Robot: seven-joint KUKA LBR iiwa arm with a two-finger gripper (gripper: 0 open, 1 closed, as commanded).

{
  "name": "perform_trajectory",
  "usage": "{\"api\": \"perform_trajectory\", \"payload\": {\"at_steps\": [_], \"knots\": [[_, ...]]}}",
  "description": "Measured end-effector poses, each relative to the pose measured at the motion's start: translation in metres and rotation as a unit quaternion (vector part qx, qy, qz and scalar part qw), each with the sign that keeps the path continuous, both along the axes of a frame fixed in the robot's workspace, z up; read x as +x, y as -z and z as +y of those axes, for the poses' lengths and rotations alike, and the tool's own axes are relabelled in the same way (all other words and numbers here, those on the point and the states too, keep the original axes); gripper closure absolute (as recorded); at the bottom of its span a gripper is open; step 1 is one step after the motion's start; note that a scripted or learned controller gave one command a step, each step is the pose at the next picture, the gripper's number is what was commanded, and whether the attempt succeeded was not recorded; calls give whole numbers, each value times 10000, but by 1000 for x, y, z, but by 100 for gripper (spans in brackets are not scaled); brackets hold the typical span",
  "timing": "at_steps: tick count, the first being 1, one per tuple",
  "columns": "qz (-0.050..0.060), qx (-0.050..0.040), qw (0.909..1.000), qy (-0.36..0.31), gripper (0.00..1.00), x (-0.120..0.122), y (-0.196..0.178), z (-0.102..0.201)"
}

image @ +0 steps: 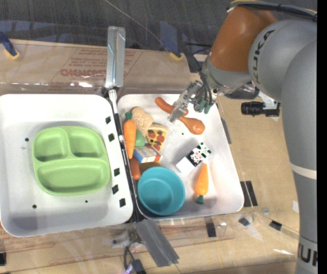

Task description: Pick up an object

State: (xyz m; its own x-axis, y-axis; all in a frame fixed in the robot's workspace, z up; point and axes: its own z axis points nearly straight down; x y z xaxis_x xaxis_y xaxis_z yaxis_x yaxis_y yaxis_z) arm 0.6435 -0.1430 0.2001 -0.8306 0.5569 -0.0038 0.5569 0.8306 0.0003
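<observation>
The gripper (pixel 178 114) hangs over the far part of the right bin (pixel 227 153), reaching in from that bin's far right corner beneath the orange band (pixel 238 36) of the grey arm (pixel 292 67); its fingers point down and leftward, and whether they are spread or closed cannot be told at this angle (nothing is seen between them). Just beside the fingertips lies a drumstick (pixel 193 123), its brown end toward the bin's right wall, and just beyond them, near the far wall, lies a sausage (pixel 164 104). Left of the gripper, toward the bin's far left corner, rests a bread roll (pixel 142 119), with a pizza slice (pixel 156 136) touching its near side. Along the left wall a long carrot (pixel 130 138) lies lengthwise, and beside it sits a small box (pixel 146 154). In the middle of the bin a black-and-white carton (pixel 194 157) lies tilted. A second, shorter carrot (pixel 202 180) lies near the right wall toward the near edge, and a blue bowl (pixel 161 190) stands upright in the near left corner (its rim close to the small box). The left bin (pixel 15 210) holds a green divided plate (pixel 71 160), set about its centre, well apart from the gripper.
</observation>
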Motion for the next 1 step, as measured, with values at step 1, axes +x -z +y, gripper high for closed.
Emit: {"api": "perform_trajectory", "payload": {"at_steps": [1], "knots": [[23, 9, 9937, -1120, 100, -34, -9, 3]]}}
